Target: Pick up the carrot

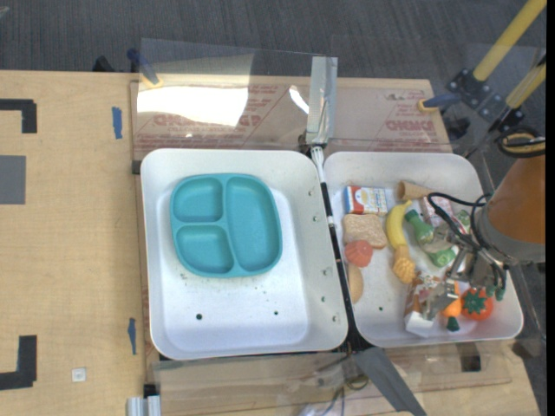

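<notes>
The carrot [452,312] lies at the near right corner of the right bin [499,328], just beside a round orange fruit with a green top [476,302]. The gripper [461,271] hangs right above them, likely lined up for a grab; nothing tells whether it grips anything. Farther in lie one banana [396,224], one milk carton [366,200] and other toy foods. The left bin [165,319] holds one teal divided plate [227,224]. Two bins in all.

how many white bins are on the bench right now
2. The left bin holds a teal divided plate. The right bin holds the toy food, with the gripper over it.
</notes>
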### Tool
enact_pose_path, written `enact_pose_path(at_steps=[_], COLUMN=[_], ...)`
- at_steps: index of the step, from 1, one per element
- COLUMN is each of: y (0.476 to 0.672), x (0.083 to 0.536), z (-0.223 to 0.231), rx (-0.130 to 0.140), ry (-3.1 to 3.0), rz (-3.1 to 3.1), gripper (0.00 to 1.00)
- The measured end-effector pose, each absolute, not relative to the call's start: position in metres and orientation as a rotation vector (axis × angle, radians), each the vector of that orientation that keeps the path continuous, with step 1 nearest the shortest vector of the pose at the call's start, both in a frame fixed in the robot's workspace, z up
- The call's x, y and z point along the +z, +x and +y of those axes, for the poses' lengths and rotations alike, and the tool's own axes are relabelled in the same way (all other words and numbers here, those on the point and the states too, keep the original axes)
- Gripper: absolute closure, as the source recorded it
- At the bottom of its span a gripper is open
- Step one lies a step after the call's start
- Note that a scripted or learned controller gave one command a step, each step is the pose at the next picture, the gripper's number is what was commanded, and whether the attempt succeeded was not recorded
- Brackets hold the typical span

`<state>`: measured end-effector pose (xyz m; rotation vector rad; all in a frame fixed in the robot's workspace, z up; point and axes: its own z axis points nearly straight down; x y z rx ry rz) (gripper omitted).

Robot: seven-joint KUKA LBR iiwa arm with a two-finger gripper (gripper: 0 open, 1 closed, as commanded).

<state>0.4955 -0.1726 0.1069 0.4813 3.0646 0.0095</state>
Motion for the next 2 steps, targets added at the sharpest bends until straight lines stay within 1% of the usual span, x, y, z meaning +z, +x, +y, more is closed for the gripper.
enact_pose_path(at_steps=[1, 2], y=[0.496, 0.494], x=[0.106, 0.108], z=[-0.186, -0.166], rx=[0.020, -0.022], ry=[0.489, 0.599], rz=[3.068, 3.033], gripper=[0.00, 0.00])
